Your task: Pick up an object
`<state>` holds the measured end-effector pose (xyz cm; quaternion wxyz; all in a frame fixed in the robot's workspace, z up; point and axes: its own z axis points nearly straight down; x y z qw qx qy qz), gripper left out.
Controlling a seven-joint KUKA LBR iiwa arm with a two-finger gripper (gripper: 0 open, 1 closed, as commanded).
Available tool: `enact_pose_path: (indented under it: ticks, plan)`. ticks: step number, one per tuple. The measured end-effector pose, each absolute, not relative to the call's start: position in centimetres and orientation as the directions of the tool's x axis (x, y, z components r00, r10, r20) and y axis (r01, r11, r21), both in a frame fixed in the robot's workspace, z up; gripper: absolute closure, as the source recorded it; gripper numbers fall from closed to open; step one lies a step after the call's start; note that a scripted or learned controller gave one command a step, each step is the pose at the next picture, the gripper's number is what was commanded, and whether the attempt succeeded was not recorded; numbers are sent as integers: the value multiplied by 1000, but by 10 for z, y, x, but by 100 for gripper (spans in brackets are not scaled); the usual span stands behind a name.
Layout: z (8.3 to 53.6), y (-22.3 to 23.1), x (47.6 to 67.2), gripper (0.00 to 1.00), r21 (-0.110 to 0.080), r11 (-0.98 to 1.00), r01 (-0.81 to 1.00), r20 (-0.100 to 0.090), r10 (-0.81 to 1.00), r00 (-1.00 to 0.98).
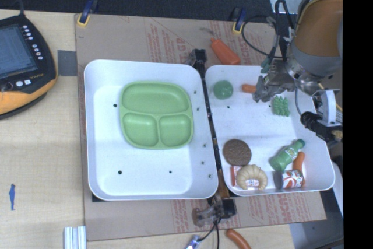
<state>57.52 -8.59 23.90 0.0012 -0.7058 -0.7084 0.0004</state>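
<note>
My gripper [262, 94] hangs over the back of the right bin [263, 128], beneath the grey wrist and orange band. A small orange piece [248, 88] lies just to its left, and a green ball [222, 90] sits further left. A green ridged toy [281, 106] lies just to the gripper's right. Toward the front of this bin are a brown cookie [237, 151], a croissant [252, 176], a green bottle [287, 155] and an orange carrot [299, 161]. Nothing shows in the gripper's hold.
The left bin [102, 143] holds a green divided plate [157, 114]. An orange carrot [224, 52] lies on the cardboard behind the bins. A teach pendant [20, 64] rests at the far left. Cables loop around the wrist.
</note>
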Motion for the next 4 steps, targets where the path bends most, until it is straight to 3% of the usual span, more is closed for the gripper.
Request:
enact_pose_path:
  ticks: [1,2,3,4]
  plan:
    - [239,-86,575,0,-3,4,1000,1,1000,-4]
    - [128,-93,531,0,-5,5,1000,0,1000,-5]
    - [93,-105,487,0,1,6,1000,-1,1000,-6]
    - [94,-124,571,0,2,3,1000,0,1000,-3]
